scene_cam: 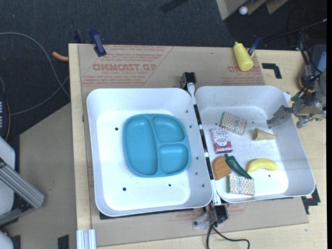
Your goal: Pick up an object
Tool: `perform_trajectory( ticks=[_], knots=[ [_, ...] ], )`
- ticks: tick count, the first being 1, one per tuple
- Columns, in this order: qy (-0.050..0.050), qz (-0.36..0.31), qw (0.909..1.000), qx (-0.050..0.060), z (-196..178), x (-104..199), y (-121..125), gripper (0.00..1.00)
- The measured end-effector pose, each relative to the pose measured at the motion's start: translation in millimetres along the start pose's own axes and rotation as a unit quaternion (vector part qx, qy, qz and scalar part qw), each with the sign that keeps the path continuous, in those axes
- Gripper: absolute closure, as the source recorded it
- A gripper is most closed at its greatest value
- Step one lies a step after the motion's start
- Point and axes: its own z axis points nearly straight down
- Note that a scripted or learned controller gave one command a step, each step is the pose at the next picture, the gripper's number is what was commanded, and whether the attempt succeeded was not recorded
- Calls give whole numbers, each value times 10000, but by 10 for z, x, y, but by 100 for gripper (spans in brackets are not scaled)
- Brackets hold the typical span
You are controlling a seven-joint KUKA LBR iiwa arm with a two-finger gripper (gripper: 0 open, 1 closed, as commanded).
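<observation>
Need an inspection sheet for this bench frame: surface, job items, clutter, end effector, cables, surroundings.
Surface: cardboard-covered bench bearing left bin and right bin.
Job's things: right bin holds banana, green pepper, red-and-white packet, two patterned packets, cone-shaped piece, orange piece.
Clutter: blue divided plate in left bin; yellow bottle and blue clamp on bench.
End effector: over right bin's far right corner, holding nothing visible.
Cables: black cable on floor at left.
Surroundings: dark carpet.
</observation>
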Motion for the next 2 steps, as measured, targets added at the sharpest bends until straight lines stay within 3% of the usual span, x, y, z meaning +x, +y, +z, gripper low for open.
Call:
perform_trajectory(
  ticks=[1,2],
  knots=[
    [4,-6,10000,0,1205,591,-235,0],
    [4,-5,10000,-8,1197,1074,624,0]
  ],
)
